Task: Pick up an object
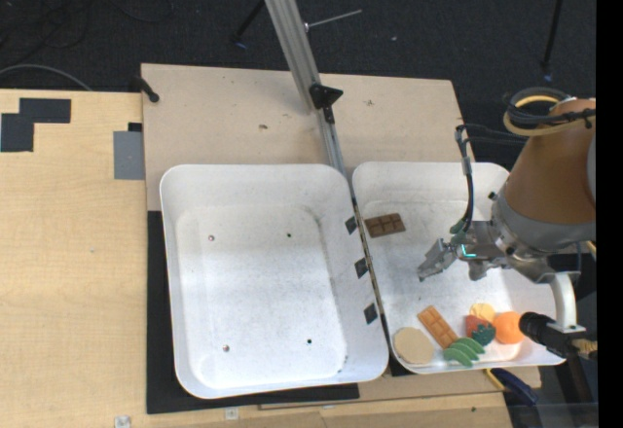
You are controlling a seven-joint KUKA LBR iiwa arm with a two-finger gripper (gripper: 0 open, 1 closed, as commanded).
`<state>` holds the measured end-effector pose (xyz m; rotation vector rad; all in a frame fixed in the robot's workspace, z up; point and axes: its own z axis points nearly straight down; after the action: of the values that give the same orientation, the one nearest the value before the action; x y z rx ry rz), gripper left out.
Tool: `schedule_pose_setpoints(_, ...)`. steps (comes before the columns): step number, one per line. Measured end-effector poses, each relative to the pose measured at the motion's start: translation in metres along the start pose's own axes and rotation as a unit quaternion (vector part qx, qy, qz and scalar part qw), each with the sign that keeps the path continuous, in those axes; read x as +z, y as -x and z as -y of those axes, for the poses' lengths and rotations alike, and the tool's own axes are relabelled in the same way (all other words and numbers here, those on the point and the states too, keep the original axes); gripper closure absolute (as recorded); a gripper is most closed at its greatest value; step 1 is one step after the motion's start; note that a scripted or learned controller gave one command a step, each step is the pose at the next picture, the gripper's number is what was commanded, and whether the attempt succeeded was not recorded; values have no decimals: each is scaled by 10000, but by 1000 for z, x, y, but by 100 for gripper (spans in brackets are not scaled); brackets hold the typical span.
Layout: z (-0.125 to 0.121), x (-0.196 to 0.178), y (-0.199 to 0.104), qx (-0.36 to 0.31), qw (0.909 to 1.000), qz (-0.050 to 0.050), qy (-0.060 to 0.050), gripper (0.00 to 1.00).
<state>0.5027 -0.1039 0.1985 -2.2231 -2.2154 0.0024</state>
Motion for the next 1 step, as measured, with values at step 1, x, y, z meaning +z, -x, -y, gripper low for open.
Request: schedule_pose_setpoints(1,3,45,4,-13,10000,-4,-26,0)
